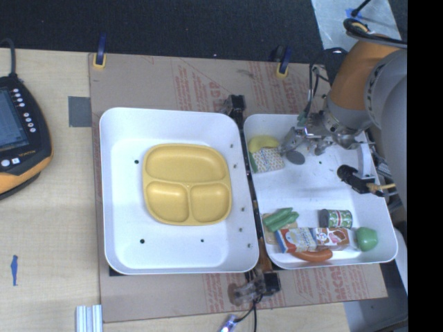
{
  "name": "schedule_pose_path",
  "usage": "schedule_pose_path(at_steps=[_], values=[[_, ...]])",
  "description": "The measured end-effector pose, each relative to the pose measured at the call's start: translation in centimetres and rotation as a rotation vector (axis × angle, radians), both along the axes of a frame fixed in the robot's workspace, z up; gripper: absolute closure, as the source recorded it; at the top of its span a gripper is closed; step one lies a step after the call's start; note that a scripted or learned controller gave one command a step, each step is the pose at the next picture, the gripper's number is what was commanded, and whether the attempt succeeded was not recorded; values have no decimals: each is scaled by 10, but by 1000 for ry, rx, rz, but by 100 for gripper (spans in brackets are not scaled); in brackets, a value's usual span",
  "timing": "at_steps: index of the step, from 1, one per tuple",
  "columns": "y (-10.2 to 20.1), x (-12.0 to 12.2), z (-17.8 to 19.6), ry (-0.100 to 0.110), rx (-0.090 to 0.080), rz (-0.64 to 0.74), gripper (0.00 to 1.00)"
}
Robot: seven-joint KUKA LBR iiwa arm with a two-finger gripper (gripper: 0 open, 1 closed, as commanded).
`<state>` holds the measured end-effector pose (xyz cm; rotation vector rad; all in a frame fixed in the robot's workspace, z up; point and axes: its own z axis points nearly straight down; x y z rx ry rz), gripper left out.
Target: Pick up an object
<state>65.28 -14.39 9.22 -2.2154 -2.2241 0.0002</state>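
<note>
My gripper (291, 149) hangs over the far left part of the right bin (315, 185), with the arm reaching in from the right. Its two fingers stand apart, open, with nothing between them. Just left of the fingertips lie a yellow lemon-like piece (262, 142) and a speckled pale pouch (268, 160). Along the bin's near side lie green pods (279, 218), a red and white packet (311, 238), a red sausage (309, 256), a small can (337, 218) and a green ball (366, 238).
The left bin (124, 185) holds a yellow divided plate (187, 184). A handheld control pendant (17, 137) lies on the bench at the far left. Clamps (100, 52) pin the cardboard underlay at the back.
</note>
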Motion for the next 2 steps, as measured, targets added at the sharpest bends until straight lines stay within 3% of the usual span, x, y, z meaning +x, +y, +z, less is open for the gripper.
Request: schedule_pose_path(at_steps=[1, 2], values=[[-1, 0, 10, 2, -1, 3, 100], [94, -5, 101, 0, 0, 1, 100]])
